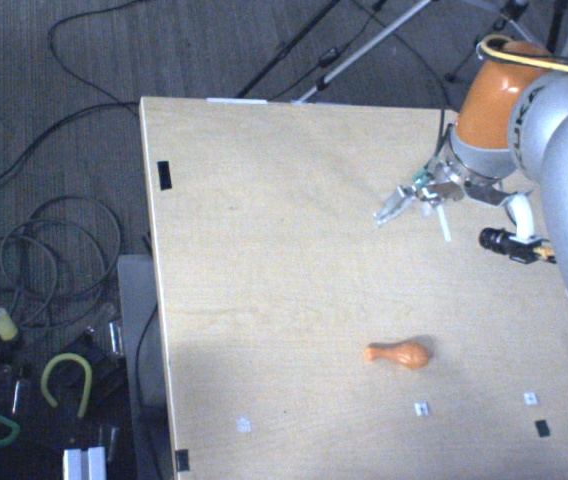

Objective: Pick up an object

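Observation:
A small orange, pear-shaped object lies on its side on the tan bench surface, toward the front right. My gripper hangs well behind it, near the right side of the bench, at the end of the grey arm with the orange band. Its two thin fingers are spread apart: one points left, the other points down toward the front. The gripper is open with nothing between the fingers, and it is clearly apart from the orange object.
Small black and white markers dot the bench near its front edge, and a black tab sits by the left edge. On the floor to the left lie cables and hand tools. Stand legs cross behind the bench.

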{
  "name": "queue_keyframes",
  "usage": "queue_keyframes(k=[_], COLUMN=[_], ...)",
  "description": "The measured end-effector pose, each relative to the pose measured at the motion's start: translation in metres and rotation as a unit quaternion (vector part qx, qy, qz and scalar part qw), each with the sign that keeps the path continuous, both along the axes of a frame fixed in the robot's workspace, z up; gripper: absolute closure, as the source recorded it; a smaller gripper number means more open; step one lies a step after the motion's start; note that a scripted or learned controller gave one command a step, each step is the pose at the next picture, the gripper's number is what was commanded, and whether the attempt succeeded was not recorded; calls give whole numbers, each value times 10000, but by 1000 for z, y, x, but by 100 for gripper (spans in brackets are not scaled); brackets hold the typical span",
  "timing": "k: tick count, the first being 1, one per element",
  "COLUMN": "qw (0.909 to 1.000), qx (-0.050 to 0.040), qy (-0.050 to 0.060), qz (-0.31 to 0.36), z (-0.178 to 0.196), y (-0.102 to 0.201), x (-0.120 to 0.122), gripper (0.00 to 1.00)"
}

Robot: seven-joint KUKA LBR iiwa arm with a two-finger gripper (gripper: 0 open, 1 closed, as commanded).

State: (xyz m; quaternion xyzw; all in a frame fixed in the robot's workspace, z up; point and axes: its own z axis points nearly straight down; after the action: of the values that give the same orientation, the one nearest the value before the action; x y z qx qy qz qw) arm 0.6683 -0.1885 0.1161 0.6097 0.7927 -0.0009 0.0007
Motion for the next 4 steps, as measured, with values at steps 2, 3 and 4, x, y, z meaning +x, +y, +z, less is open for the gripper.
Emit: queue_keyframes(k=[2,3,4], qw=[9972,9992,9992], qx=[3,14,1], qy=[-15,2,8], qz=[745,-410,388], z=[-21,44,5], y=[-16,51,-24], x=[1,0,-17], gripper=[100,100,100])
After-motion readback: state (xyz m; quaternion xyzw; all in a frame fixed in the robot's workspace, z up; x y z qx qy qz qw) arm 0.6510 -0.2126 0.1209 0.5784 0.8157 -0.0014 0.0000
